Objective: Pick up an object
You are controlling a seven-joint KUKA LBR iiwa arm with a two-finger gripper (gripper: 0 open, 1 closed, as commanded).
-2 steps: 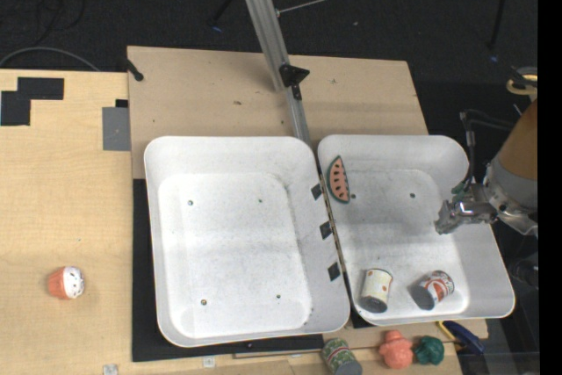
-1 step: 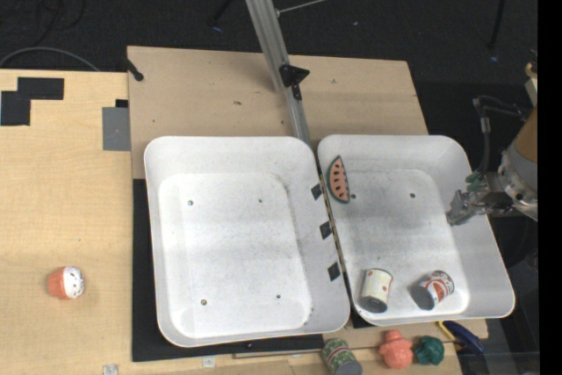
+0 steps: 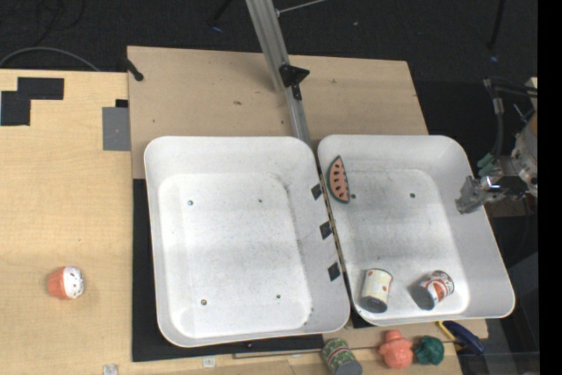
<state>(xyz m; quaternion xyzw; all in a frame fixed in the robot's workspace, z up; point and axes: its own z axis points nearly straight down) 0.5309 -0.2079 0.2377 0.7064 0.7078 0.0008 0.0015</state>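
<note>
On the surface point(image 3: 79, 189), two shallow white bins are set side by side: the left bin point(image 3: 167, 162) and the right bin point(image 3: 474, 215). In the right bin three small things are seen. A watermelon-slice toy point(image 3: 338, 180) lies against the left wall, near the divide between the bins. A white cup point(image 3: 377, 289) lies tipped near the front edge, and a small can point(image 3: 434, 288) lies on its side just beside it, apart from it.

The gripper point(image 3: 479, 191) is seen at the right rim of the right bin, well apart from all three things; whether the fingers are wide or narrow cannot be told, as they are too small and blurred.

The cup is judged light, stiff and somewhat smooth, and is best taken across its round body, clear of the can. The can is likely to roll if nudged. The slice is thin and flat against the wall, so it is judged the hardest to grasp.
</note>
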